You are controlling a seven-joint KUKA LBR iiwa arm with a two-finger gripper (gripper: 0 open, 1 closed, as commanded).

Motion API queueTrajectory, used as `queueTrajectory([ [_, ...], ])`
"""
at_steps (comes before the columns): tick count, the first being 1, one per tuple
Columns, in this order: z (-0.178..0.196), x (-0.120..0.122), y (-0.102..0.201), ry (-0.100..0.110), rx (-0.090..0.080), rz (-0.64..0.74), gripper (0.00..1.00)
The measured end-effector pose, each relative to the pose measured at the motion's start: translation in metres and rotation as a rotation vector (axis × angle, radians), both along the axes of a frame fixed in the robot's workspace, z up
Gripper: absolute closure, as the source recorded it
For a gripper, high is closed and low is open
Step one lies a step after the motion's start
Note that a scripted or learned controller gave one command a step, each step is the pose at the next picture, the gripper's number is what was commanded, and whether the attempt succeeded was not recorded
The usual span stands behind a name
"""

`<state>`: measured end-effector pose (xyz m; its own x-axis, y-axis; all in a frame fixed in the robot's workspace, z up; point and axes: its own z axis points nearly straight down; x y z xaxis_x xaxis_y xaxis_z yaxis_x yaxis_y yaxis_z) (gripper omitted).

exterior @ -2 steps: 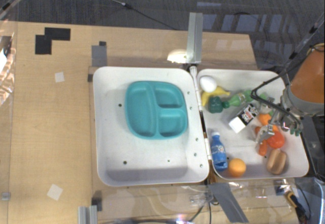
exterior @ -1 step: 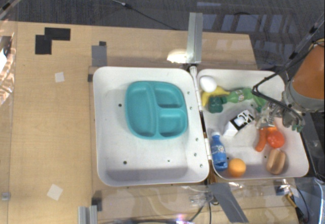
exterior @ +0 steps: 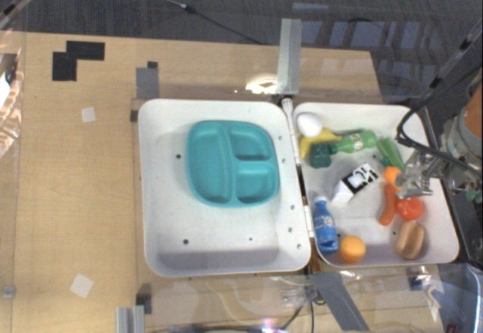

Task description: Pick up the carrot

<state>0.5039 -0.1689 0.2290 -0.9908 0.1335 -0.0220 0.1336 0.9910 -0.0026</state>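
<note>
Right bin [exterior: 453, 248] crowded | fingers [exterior: 413, 182] beside carrot [exterior: 389, 199], near rim

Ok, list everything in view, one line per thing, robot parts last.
bench: one, light wood, under both bins
left bin: one, white, holds the tray
tray: one, teal, three compartments
right bin: one, white, holds the small items
egg: one, white, far left corner
green bottle: one, lying near egg
blue bottle: one, near left wall
orange: one, near edge
carrot: one, orange, beside claw
tomato: one, red
bread roll: one, brown
card: one, black-and-white
arm: one, grey
claw: one, over the carrot and tomato
</note>
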Motion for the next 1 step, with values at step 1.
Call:
queueTrajectory([
  [1,-0.1385,0.0251,-0.0329,0.004,0.007,-0.276,1.0],
])
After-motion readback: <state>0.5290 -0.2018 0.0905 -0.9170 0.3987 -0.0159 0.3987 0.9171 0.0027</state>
